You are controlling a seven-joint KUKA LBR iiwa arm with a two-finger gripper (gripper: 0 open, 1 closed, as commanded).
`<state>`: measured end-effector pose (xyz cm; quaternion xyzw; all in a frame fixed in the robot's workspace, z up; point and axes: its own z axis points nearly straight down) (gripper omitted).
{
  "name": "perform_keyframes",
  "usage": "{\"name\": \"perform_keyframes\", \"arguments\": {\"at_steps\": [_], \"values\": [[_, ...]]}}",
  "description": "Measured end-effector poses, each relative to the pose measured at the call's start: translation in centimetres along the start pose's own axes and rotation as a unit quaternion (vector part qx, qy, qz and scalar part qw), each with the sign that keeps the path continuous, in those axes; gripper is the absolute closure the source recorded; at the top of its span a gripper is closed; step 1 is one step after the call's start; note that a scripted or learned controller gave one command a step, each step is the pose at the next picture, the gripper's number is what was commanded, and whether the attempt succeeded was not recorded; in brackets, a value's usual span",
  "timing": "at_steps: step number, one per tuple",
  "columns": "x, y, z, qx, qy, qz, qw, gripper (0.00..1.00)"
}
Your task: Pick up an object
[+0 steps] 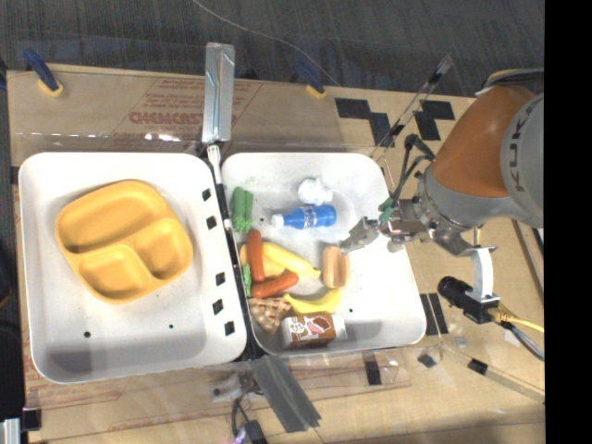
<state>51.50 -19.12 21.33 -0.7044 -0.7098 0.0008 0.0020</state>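
Two shallow white bins sit side by side on the bench. The left white bin [37, 276] holds a yellow plastic tray with three compartments [125, 239], lying at a slight angle toward the bin's upper half. The right white bin [407, 313] holds a cluster of toy food along its left wall and centre: a green ridged vegetable piece [242, 208] at the top, a blue plastic bottle with a white cap [306, 217] lying on its side, a crumpled white lump [314, 191] just above the bottle, an orange carrot-like stick [255, 254], a red sausage-shaped piece [274, 286], a yellow banana [314, 296] curving below, a hot dog in a tan bun [334, 267] standing roughly upright in the view, and a brown-labelled packet [310, 327] near the bin's lower wall. The grey arm with its orange band reaches in from the right, and the two-finger gripper [363, 234] hangs over the right bin's right half, just beside the hot dog's upper end and right of the bottle; nothing sits between its fingers, though whether they are spread or closed cannot be told.
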Motion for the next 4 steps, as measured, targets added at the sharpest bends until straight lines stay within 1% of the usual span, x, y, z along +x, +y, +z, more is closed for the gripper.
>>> {"name": "perform_keyframes", "arguments": {"at_steps": [1, 2, 3, 4], "values": [[2.1, -0.8, 12.1, -0.001, 0.0, 0.106, 0.9944, 0.0], [2.1, -0.8, 11.2, 0.0, 0.0, 0.104, 0.9946, 1.0], [5.6, -0.5, 12.2, 0.0, 0.001, 0.048, 0.9989, 1.0], [10.9, 4.5, 2.1, -0.002, 0.001, 0.243, 0.97, 1.0]]}}
